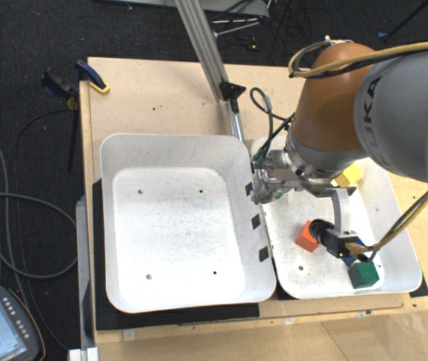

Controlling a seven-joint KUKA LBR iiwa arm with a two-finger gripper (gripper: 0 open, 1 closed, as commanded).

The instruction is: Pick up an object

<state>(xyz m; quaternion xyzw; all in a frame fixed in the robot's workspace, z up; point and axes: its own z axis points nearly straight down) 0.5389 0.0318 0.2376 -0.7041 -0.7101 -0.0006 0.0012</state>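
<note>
Presently, orange block (307,238), lower right: being judged light, rigid, best taken across flat sides. End effector (265,189) being held mid-frame; grip state cannot be told.

I'm getting an evenly lit feed, with the light falling from overhead. The left bin (168,232) is glaring almost flat white, its speckles only faintly showing, while the right bin (398,209) is reading a touch greyer beneath the arm (405,104). The orange band (334,104) is catching a soft sheen along its top. The floor (18,59) is sinking into near black. The gripper (271,185) is sitting in soft shade, and detail there is smearing. The whole picture is coming through slightly soft and grainy.
</note>
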